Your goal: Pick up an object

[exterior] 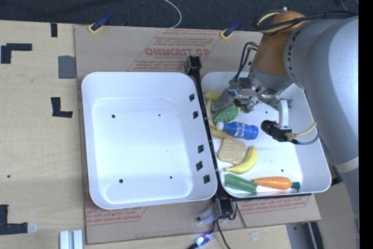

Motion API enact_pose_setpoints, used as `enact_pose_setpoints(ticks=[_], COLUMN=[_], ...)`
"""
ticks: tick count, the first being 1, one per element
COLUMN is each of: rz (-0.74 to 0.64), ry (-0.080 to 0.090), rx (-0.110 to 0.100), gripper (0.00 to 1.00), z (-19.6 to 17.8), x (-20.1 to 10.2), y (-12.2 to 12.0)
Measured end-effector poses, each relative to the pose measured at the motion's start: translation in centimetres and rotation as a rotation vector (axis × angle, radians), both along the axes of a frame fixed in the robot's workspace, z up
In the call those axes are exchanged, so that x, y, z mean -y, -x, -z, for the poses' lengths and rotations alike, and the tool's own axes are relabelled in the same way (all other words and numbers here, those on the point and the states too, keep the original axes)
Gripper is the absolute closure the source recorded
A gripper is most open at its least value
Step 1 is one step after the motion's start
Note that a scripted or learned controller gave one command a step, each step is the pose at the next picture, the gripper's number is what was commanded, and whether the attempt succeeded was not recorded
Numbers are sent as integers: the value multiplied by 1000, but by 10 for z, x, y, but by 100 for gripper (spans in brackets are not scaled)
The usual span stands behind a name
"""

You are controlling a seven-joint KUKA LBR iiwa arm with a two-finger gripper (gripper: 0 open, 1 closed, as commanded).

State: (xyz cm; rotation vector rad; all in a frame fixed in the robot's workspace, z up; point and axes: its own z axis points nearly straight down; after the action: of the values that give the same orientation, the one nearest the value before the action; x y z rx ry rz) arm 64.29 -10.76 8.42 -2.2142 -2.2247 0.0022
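Robotics lab: grey arm (326,67) over bench, two white bins (93,143), taped cardboard base (169,52), loose cables (166,0).

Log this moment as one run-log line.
arm: over right bin | gripper: low at back of toy pile, by green item | grasp: unconfirmed | blue bottle, banana, carrot: lying in bin

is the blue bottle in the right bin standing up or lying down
Lying down: the blue bottle rests on its side in the right bin, its length running across.
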Motion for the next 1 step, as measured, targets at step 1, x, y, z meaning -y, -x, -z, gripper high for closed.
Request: enact_pose_setpoints(ticks=[1], rz=[1], ry=[0], rx=[0], gripper=[100], z=[-10], x=[2], y=[0])
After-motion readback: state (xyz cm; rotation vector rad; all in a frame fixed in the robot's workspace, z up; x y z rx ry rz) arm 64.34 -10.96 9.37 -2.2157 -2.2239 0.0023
